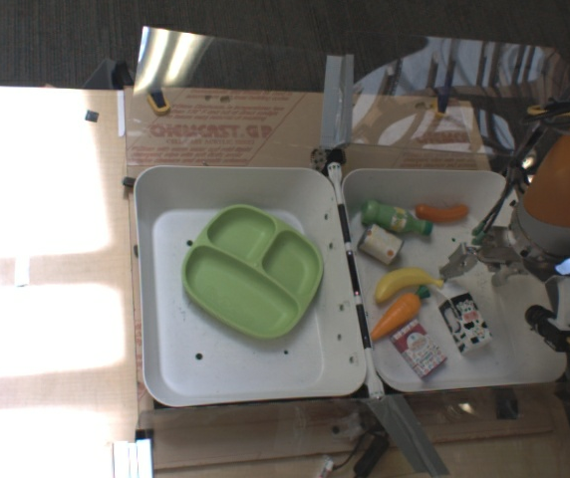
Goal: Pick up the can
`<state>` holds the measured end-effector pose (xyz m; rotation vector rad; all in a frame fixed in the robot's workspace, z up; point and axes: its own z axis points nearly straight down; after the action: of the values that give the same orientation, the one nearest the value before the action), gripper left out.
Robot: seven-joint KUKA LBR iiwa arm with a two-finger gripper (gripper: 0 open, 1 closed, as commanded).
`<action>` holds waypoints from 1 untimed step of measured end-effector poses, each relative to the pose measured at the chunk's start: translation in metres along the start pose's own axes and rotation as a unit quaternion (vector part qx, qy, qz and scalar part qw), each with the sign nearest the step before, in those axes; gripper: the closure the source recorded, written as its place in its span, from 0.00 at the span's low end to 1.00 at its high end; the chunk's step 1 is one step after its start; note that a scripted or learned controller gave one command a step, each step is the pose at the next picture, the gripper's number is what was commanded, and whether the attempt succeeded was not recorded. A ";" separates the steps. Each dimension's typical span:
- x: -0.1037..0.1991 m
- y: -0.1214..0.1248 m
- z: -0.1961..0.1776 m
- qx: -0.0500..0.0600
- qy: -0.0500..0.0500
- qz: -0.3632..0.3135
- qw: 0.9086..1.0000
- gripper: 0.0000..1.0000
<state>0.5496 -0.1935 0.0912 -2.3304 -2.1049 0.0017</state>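
1. Can: the small silver metal can with a pale label (380,244) lies on its side in the right shallow white bin (524,371), near that bin's left wall, at about 10 o'clock from the bin's centre.
2. Right bin contents: a green plastic bottle (397,217) lies just beside the can at its 12 o'clock; an orange-red sausage-shaped toy (441,211) lies at the bottle's 3 o'clock. A yellow toy banana (407,283) and an orange toy carrot (398,315) lie at the can's 6 o'clock. Two small printed cartons, one red (419,350) and one black-and-white (465,323), lie nearer the front wall.
3. Left shallow white bin (165,366): it holds a green divided plastic plate (253,270).
4. Surroundings: a brown cardboard panel (215,127) stands at 12 o'clock behind the bins.
5. Arm: the two-finger gripper (469,259) hangs over the right bin, at 3 o'clock from the can and well apart from it. Whether its fingers are spread or closed cannot be told; nothing is visibly held.
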 end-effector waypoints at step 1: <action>-0.005 -0.072 -0.008 0.000 0.000 0.037 0.999 0.00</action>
<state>0.4770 -0.1913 0.0996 -2.4050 -2.0179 0.0018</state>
